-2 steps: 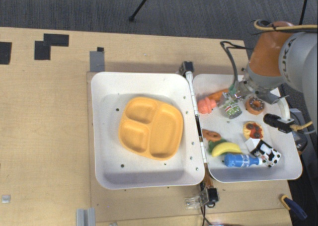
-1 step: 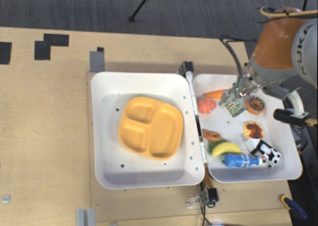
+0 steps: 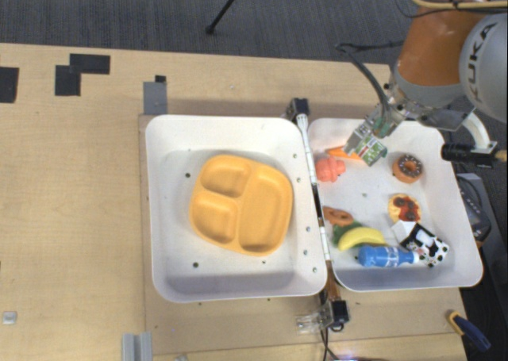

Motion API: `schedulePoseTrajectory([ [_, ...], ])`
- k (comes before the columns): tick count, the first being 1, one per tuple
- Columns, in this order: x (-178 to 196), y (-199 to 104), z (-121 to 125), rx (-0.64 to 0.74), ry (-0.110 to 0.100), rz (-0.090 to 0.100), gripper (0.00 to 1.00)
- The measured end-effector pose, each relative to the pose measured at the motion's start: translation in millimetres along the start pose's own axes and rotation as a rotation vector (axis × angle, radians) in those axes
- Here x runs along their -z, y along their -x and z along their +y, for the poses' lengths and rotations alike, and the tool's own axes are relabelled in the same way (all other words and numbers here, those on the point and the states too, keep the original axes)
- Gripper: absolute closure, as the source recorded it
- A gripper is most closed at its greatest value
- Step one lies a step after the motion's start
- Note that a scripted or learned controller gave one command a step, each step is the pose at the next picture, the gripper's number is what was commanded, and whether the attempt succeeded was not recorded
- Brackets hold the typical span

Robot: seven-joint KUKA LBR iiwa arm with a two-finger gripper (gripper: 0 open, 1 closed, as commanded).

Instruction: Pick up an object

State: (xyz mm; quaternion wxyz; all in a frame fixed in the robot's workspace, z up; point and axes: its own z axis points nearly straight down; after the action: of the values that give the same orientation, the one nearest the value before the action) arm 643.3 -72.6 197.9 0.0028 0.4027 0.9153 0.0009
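The pale wooden bench (image 3: pixel 71 216) carries two shallow white plastic bins: the left bin (image 3: pixel 171 272) at about six o'clock, the right bin (image 3: pixel 460 268) touching it at four o'clock.

pink toy (image 3: pixel 329 167) | right bin (image 3: pixel 452 193) — far-left part, lying flat

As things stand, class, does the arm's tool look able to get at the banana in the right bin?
Probably yes. The banana lies uncovered, near the right bin's front edge, with open air above it. The tool hangs at the far end of the bin. A blue bottle crowds the banana closely, which may hinder a clean grasp.
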Motion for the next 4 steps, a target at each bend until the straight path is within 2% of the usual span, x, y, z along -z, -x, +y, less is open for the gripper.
schedulePoseTrajectory([
  [1,-0.1,0.0,-0.1,0.000,0.000,0.000,0.00],
  [2,-106.8,5.6,-52.0,0.246,-0.001,0.002,0.00],
  [3,-95.1,6.2,-49.7,0.245,0.003,-0.003,1.00],
  [4,-95.3,6.1,-49.7,0.246,0.003,-0.002,0.00],
])
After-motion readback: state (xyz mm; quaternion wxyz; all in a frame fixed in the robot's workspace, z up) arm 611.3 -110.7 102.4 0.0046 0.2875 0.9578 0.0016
